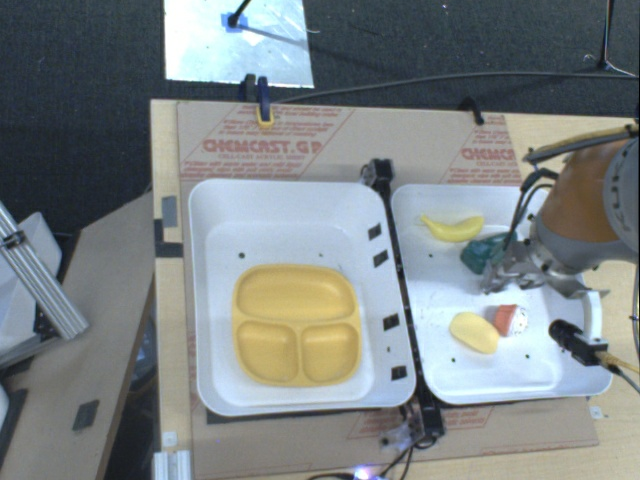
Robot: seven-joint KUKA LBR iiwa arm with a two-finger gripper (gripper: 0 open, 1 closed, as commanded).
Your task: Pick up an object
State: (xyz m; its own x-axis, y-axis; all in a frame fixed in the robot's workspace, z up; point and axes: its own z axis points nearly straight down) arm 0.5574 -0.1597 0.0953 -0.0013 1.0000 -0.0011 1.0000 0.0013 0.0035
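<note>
- The arm comes in from three o'clock, and its gripper [497, 276] hangs low over the right bin [440, 373], likely lining up a pick. I cannot tell whether it is open or closed.
- Nearest, at its eleven o'clock, is a teal object [480, 255] (shape unclear, partly hidden).
- The banana [452, 228] lies with its long axis from nine to three o'clock.
- The yellow lump [474, 332] runs from ten to four; a red-and-white piece [509, 319] touches it.
- The yellow tray [297, 324] fills the left bin [215, 268], probably spare clutter.
</note>
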